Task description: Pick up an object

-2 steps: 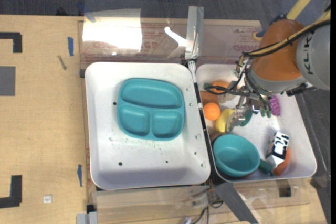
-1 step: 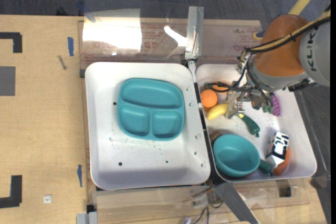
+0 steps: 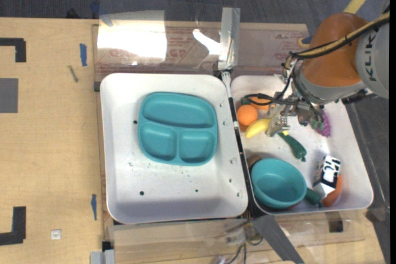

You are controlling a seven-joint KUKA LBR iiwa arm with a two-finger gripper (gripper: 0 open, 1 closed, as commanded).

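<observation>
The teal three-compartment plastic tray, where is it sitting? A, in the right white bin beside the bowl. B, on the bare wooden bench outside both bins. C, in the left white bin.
C: the teal three-compartment plastic tray lies flat in the left white bin, with the round teal bowl in the right white bin.

On my table [image 3: 43, 133] two bins sit side by side. The left bin [image 3: 117, 195] holds a divided tray [image 3: 178, 128]. In the right bin [image 3: 356, 151], a bowl [image 3: 277, 182] lies at the front, a ball [image 3: 247, 115] and banana [image 3: 258, 128] behind it, touching each other, just beside my claw [image 3: 278, 123].
</observation>
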